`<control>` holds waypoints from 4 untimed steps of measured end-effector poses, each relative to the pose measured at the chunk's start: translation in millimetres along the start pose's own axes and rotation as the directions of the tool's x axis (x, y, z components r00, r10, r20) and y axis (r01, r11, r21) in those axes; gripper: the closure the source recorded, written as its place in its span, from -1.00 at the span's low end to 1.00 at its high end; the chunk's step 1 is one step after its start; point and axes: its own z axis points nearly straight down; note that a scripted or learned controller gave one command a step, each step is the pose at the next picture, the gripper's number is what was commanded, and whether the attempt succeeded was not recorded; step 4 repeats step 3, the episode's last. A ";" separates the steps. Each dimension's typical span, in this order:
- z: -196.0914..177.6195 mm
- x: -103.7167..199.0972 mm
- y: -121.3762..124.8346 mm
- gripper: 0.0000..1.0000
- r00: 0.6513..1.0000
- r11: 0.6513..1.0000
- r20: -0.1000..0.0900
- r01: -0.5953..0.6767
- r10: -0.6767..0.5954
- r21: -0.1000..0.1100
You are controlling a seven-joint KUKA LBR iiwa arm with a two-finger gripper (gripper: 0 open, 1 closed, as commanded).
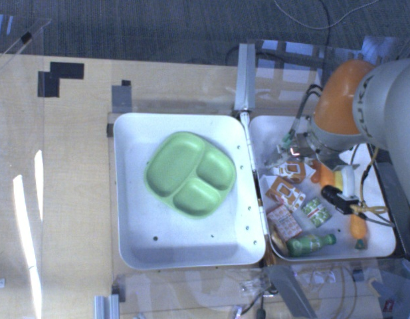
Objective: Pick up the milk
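In the right bin, a small white and green carton, which I take for the milk, lies on its side near the middle. My gripper hangs over the bin's far left part, above and to the left of the carton and apart from it. The grey arm with its orange band covers the bin's far right corner.
Around the carton lie two brown and white waffle-print packs, a pink box, a green bottle by the front wall, and orange pieces. The left bin holds a green divided plate.
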 end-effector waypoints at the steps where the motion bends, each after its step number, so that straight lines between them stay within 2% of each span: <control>1: -1.8 1.2 -38.6 -1.00 1.000 1.000 0.001 -0.024 0.024 -0.006; 2: -13.8 3.8 -35.4 1.00 1.000 1.000 -0.002 -0.021 0.021 -0.012; 3: -13.8 3.7 -35.4 -1.00 1.000 1.000 -0.002 -0.021 0.021 -0.012; 4: -13.8 3.7 -35.4 -1.00 1.000 1.000 -0.002 -0.021 0.021 -0.012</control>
